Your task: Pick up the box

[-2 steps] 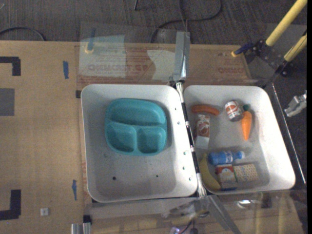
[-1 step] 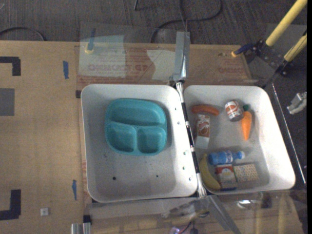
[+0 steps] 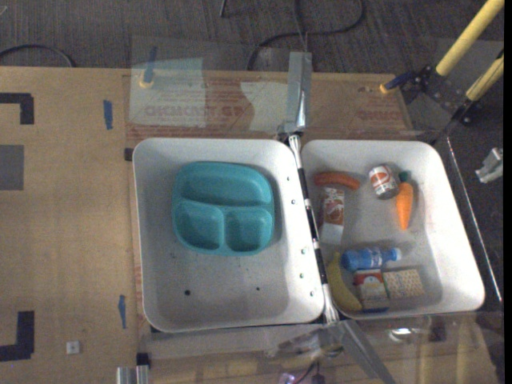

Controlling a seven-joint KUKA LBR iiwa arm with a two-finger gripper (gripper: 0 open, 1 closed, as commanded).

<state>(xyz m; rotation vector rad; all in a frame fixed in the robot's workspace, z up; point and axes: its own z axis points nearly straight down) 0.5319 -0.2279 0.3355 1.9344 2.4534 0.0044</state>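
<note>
Nearest the camera, at bottom right of the frame, the right bin [image 3: 460,238] holds a tight cluster of items against its lower wall. The box [image 3: 402,283] sits there: a small flat tan pack w/ a speckled or woven-looking top, lying face up. Its long axis runs roughly left-right across the frame, tilted slightly. Touching its left end is a red-and-white carton [image 3: 370,289], also box-like, so which of the two the task means is a judgement call; the tan one is the more exposed. Left of that carton a banana [image 3: 342,282] curves along the bin's wall. Just above the pair lies a blue bottle [image 3: 370,258], on its side, near or touching them.

Per the rig line the arm comes in from the frame's right, so the box is the first thing of the cluster it would meet, w/ bare bin floor on its right side. Jaw state, released or clenched, can't be told from this frame. Closing across the short axis looks easiest, approx. top to bottom in the frame, though the bottle and the bin wall crowd both sides.

Farther up the same bin: a carrot [image 3: 406,202], a can [image 3: 384,181], a packet [image 3: 333,208] and a sausage [image 3: 337,180].

Mid-frame left, the left bin [image 3: 152,278] holds a teal divided plate [image 3: 224,208].

Farthest, along the top: cardboard, dark cables, and yellow poles [image 3: 472,30] at upper right.
</note>
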